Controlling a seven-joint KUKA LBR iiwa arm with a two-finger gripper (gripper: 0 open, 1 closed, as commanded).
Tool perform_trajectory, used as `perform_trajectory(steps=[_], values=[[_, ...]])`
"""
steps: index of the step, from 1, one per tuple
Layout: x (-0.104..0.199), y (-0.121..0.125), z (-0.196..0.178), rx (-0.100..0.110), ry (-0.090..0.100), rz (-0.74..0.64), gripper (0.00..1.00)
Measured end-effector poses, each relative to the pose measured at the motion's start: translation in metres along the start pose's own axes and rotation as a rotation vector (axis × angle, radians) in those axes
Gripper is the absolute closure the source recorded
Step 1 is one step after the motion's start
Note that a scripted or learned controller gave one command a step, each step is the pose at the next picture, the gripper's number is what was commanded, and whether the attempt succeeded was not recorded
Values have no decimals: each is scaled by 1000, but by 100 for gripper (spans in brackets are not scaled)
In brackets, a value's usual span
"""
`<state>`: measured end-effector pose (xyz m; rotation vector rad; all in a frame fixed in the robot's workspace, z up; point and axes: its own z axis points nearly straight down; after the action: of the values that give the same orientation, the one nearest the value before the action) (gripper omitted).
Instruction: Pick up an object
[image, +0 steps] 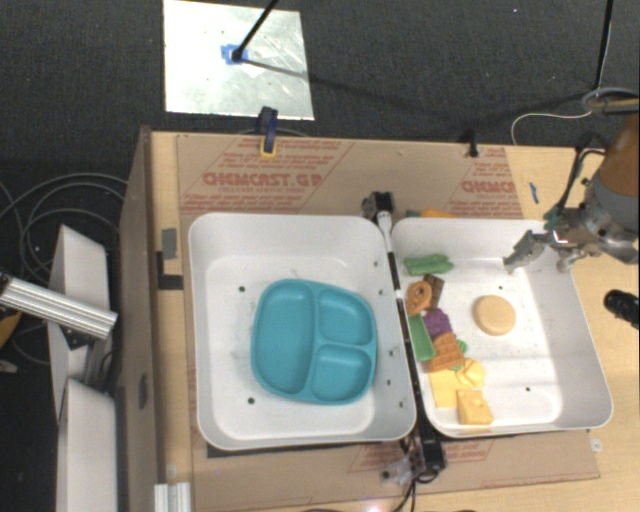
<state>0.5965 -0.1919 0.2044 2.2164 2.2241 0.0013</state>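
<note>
Cardboard-lined bench on dark carpet, two glossy white bins. Left bin: smooth teal divided plate. Right bin: round tan bun, small plastic foods piled along left wall. Grey gripper over upper right rim, pinching nothing; finger spread cannot tell.
</note>
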Motion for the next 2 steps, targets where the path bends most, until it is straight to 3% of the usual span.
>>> perform_trajectory(steps=[1, 2], values=[[35, -81, 34, 9, 4, 3, 0], [84, -18, 114, -5, -2, -6, 0]])
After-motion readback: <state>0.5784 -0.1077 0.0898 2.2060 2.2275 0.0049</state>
